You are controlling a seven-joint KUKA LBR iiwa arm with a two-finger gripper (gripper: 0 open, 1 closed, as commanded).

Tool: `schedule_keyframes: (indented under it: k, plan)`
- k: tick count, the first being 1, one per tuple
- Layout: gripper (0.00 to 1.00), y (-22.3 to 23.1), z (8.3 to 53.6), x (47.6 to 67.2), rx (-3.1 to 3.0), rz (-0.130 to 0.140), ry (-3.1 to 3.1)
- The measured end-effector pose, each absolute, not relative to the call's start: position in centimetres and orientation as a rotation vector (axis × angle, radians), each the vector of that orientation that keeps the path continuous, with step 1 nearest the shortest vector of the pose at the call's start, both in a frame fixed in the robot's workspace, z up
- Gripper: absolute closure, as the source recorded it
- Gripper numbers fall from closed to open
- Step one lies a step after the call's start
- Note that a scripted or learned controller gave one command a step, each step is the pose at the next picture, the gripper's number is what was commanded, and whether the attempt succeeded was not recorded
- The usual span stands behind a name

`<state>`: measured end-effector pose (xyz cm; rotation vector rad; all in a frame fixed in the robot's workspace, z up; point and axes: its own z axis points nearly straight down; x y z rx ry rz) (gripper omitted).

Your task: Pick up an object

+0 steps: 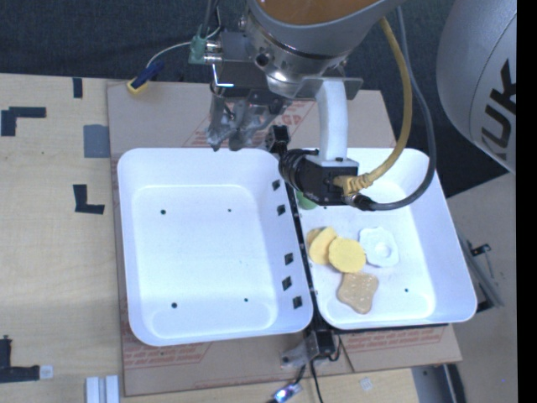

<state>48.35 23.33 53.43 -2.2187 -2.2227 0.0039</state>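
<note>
From the camera view we find the end effector (237, 128) hanging above the far rim of the left bin (134, 175), at the edge of the worktop (50, 250). Its dark fingers (225, 131) point down and look close together with nothing between them, but glare and blur keep us from saying whether they are spread or pressed together, so we cannot tell.

The things we could pick all lie in the right bin (436, 250), well apart from the end effector, toward the near side and to the arm's side of it. Two round yellow slices (337, 252) overlap near the divider; a white fried-egg piece (380, 247) touches them on the side away from the end effector; a tan bread-shaped piece (358, 291) lies just nearer the camera. A green item (307, 198) peeks out beside the black cable fitting (323, 179), partly hidden.

To do this step well, we judge that we should travel across the divider, stop directly above one piece, and descend straight. The tan bread-shaped piece seems the safest choice, since it lies a little apart from its neighbours. These pieces look flat, so we would come down low, straddling the edges, and keep clear of the bin wall.
</note>
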Motion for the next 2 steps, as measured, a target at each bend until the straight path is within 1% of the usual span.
schedule_keyframes:
  k: [2]
  plan:
    - [1.0,23.32,53.43,48.35,-2.219,0.004,-2.223]
